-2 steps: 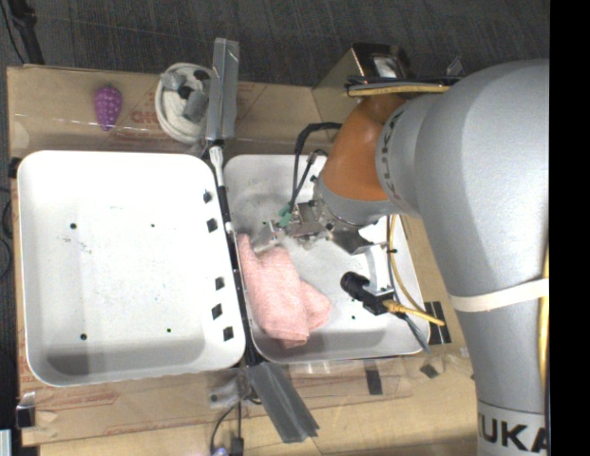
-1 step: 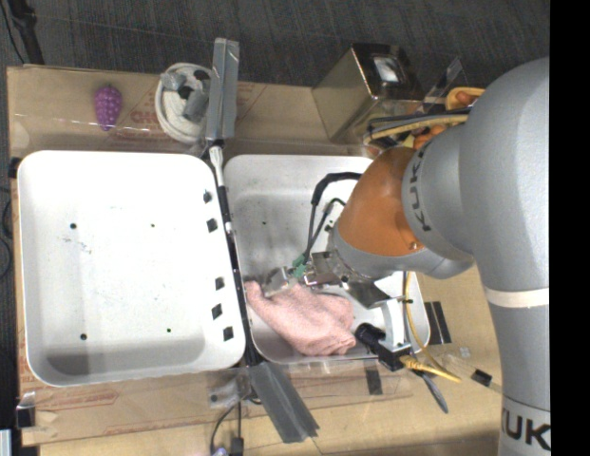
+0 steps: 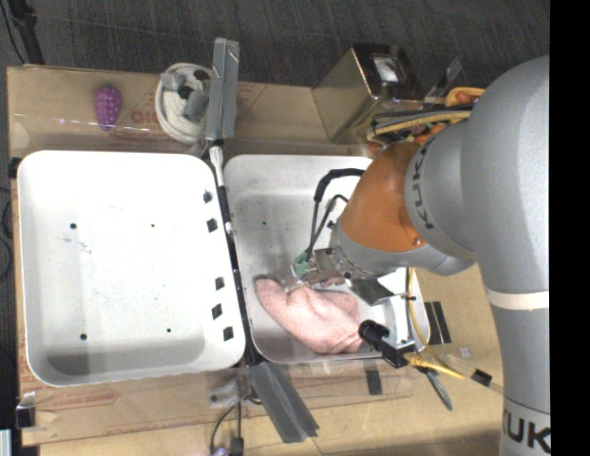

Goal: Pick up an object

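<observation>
A pink soft cloth-like object (image 3: 309, 314) lies crumpled in the near part of the right bin (image 3: 266, 207). My gripper (image 3: 315, 272) hangs directly over its upper edge, low in the bin and touching or nearly touching the pink thing. The grey arm with its orange band (image 3: 385, 212) reaches in from the right and hides much of the bin's right half. A small greenish bit shows beside the gripper tip at the cloth's edge.
The left bin (image 3: 114, 255) stands beside the right one, with a dark divider strip (image 3: 228, 264) between them. Beyond the bins lie a purple object (image 3: 107, 104), a white roll (image 3: 183, 101) and a metal box (image 3: 366, 84).
</observation>
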Robot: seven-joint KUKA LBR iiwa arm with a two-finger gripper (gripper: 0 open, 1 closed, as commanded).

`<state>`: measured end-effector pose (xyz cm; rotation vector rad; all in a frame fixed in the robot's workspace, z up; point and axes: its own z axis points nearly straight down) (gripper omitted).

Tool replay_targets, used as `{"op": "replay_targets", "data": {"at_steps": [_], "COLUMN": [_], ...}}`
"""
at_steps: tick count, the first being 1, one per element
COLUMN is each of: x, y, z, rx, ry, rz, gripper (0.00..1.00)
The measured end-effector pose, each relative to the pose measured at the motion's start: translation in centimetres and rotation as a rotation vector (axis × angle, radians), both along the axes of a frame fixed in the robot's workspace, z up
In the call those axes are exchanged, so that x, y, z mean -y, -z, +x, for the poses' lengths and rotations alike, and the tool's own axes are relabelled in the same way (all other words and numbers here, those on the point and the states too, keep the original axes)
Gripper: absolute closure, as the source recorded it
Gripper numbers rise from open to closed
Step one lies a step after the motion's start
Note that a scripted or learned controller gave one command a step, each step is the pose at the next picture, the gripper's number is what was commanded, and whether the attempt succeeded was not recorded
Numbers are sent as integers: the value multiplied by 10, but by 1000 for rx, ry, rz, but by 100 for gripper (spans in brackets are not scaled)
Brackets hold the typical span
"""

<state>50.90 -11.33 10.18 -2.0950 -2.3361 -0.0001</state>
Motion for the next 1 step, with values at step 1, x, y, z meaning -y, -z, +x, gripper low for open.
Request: {"op": "replay_targets", "data": {"at_steps": [1], "x": [11], "y": [-87], "z": [31], "rx": [0], "ry": [13], "rz": [-2], "gripper": [100]}}
